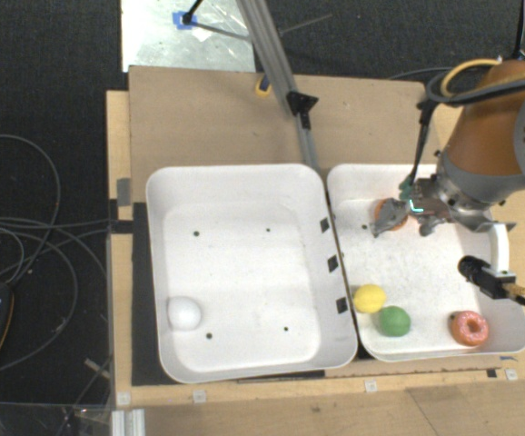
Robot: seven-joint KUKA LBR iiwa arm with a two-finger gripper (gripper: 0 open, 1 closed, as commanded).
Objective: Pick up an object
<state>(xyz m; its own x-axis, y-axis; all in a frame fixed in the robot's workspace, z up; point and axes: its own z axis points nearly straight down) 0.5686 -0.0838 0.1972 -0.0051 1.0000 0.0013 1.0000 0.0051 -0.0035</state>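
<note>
Progress on the pick looks partial, with the lift itself not yet shown. The gripper (406, 216) sits low over the upper part of the right bin (517, 334), its fingers spread to either side of an orange-brown object (390, 213). Whether the pads actually touch it, or the piece merely lies on the bin floor between them, cannot be told from this slanted view (the wrist hides much of it). So the approach seems done; closing, gripping and raising are judged to remain.

Other candidates lie nearer the front of the same bin: a yellow ball (369, 298) touching a green ball (393, 321), and a pink ring (469, 328) well apart toward the right corner. The left bin (244, 178) holds a white ball (184, 313) in its near-left corner. None of these is close to the fingers.
</note>
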